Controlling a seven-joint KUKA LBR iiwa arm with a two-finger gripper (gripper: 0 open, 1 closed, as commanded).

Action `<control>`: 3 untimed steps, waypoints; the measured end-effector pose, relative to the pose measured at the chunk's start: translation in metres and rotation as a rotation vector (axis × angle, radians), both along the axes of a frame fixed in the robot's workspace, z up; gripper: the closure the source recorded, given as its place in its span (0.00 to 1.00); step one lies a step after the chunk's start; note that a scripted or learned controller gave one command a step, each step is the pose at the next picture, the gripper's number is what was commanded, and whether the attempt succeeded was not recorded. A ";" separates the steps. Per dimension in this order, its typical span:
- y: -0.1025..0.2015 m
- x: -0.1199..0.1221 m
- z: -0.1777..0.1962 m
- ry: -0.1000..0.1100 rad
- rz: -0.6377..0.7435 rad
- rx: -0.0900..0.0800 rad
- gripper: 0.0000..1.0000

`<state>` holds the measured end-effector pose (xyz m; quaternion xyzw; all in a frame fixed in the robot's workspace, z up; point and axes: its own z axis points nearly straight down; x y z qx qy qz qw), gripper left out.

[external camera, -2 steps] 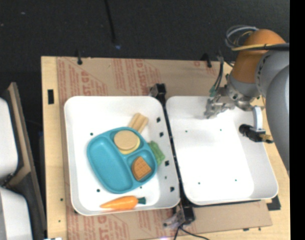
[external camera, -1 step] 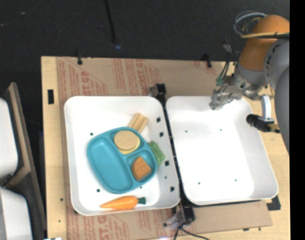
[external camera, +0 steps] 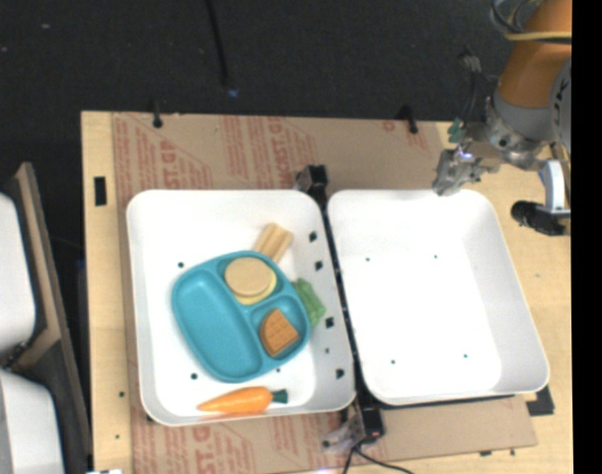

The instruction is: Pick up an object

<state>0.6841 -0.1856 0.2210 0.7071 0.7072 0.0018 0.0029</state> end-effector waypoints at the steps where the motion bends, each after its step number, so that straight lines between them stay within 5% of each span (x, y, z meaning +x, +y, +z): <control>1: -0.001 0.000 0.027 0.003 0.000 0.001 1.00; 3: 0.097 -0.021 0.007 0.006 0.003 0.002 1.00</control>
